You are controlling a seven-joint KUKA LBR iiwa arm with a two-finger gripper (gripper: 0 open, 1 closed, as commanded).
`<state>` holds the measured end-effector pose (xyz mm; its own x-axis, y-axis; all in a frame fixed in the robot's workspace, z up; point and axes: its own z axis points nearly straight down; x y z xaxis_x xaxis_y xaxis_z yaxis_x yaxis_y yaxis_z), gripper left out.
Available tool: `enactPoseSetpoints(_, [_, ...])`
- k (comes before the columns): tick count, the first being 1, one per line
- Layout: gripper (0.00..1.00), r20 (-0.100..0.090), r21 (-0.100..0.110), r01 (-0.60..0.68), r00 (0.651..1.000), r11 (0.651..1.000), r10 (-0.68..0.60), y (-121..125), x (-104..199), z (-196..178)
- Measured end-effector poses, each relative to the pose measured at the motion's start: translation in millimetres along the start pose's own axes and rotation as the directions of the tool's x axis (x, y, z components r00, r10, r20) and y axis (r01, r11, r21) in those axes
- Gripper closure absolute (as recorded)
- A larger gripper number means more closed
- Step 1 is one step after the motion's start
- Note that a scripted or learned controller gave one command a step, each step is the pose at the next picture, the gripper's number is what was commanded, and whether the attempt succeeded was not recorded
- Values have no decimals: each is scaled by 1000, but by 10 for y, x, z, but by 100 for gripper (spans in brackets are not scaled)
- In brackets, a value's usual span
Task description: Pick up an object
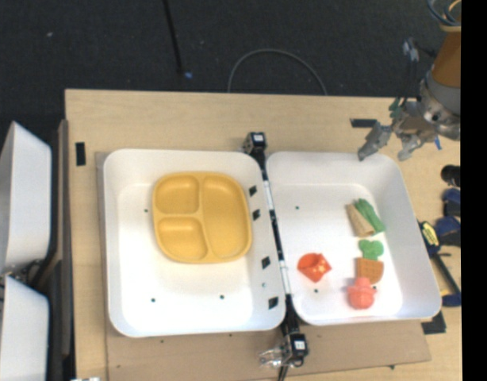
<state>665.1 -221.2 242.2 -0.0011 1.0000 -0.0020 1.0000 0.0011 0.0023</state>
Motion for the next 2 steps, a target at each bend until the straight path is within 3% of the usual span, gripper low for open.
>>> enactPoseSetpoints(2, [0, 0, 4, 0, 1000, 1000, 0, 64, -55, 871])
